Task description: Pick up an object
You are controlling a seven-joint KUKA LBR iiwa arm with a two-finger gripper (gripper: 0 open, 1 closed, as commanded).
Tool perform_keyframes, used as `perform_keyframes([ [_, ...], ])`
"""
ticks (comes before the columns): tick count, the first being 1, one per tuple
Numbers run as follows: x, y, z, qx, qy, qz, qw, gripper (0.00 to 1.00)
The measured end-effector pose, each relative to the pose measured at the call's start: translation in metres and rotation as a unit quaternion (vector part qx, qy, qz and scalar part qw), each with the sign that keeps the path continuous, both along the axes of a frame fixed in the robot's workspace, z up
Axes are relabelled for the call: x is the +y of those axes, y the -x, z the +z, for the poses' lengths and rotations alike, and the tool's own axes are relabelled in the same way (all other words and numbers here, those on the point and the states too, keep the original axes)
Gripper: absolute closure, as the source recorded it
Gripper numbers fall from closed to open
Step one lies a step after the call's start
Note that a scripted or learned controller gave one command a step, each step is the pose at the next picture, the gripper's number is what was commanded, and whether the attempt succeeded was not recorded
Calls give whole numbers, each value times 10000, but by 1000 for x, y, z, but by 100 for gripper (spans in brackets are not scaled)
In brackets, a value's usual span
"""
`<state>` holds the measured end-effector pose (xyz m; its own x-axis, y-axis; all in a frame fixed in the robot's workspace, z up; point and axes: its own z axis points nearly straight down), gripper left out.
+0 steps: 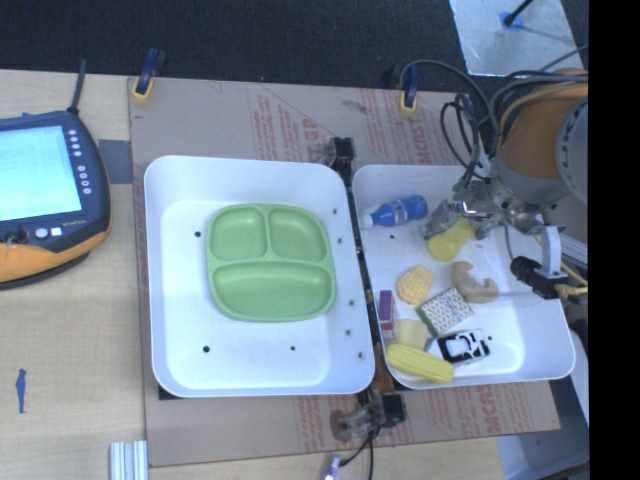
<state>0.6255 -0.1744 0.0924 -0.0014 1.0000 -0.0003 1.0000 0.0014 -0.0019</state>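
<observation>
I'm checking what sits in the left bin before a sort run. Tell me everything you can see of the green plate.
The green plate is a pale green divided tray with rounded corners, looking like matte plastic. It has three compartments: two smaller ones along the far side and one wide one along the near side, with nothing visible in them. It lies flat, right side up, near the middle of the left bin, resting on the bin's floor. Nothing else touches it.

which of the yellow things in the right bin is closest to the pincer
The small rounded yellow plastic piece near the bin's top, right at the pincer. The yellow toy corn cob and the pale yellow ridged round piece lie lower in the bin, farther away.
</observation>
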Motion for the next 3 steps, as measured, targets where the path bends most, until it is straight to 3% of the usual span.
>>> perform_keyframes([
  [1,32,30,-1,14,6,26,10000,0],
  [2,57,150,-1,12,-3,21,10000,0],
  [3,10,70,0,-4,4,10,10000,0],
])
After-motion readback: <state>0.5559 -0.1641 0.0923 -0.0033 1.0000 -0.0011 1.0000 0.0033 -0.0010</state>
